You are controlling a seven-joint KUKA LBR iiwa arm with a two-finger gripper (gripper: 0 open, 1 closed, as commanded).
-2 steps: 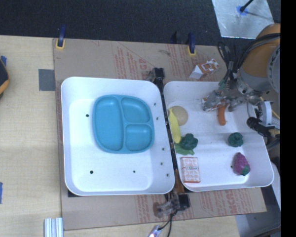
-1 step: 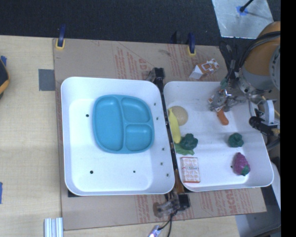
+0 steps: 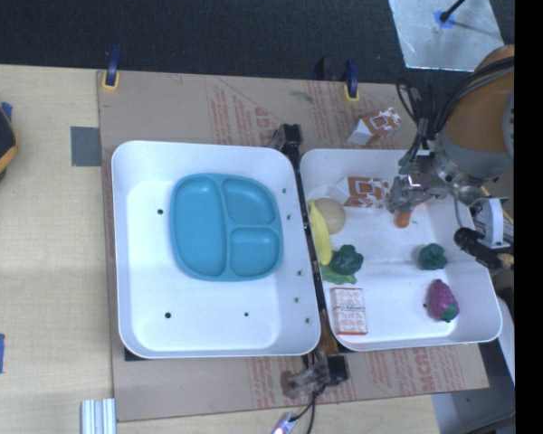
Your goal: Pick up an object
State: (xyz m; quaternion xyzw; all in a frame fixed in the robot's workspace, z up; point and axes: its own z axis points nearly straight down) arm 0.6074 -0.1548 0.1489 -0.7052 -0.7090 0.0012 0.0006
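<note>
End effector (image 3: 404, 208) is down in the right bin (image 3: 475, 333), fingers pinching a small orange object (image 3: 403, 218) beside the printed carton (image 3: 366, 191).

Grey arm (image 3: 471, 152) with orange band, black cables, small metal claw (image 3: 405, 197).

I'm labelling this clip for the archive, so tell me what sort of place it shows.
Probably a robotics lab bench set up for grasping trials. Two white bins, the left bin and the right bin, sit on clamped cardboard; toy food such as a banana lies within reach of the robot arm.
</note>
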